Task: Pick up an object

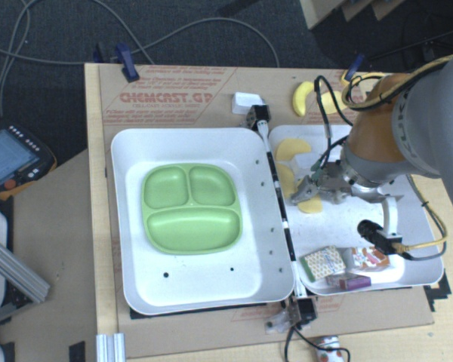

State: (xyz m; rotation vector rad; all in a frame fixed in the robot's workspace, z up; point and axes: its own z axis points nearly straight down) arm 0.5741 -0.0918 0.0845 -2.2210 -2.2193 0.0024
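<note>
Banana pieces [293,151]: pale yellow, curved, lying in your right bin [415,202] near its far-left corner, just beside the gripper [311,190]. Your arm [408,127] reaches in from the right, wrist bent low over that bin; whether the gripper grasps anything cannot be told. Bench board [166,96] print reads "CHEMCAST".

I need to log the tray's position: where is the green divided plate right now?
The green divided plate lies in the middle of the left bin in the camera view, across the central divider from the gripper.

place: robotics lab | cues: cardboard-topped bench [174,96]; loose floor cables [60,13]; teach pendant [11,161]
</note>
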